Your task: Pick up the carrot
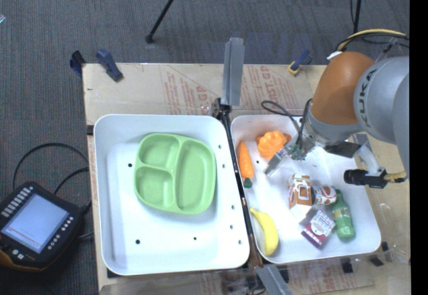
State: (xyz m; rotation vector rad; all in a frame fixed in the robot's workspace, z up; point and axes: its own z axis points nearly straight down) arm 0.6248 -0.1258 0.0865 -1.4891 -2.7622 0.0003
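The carrot (246,160) is orange with a small green tip at its near end. It lies lengthwise against the left wall of the right bin (371,217). My gripper (279,160) hangs over the same bin, a short way right of the carrot and just below an orange lumpy toy (272,142). It is apart from the carrot and nothing shows in it. The grey arm with its orange band (341,96) reaches in from the right.
The left bin (114,220) holds a green divided plate (177,173). In the right bin lie a banana (266,230), a brown-and-white carton (300,191), a small can (326,194), a green bottle (343,220) and a maroon packet (317,227).
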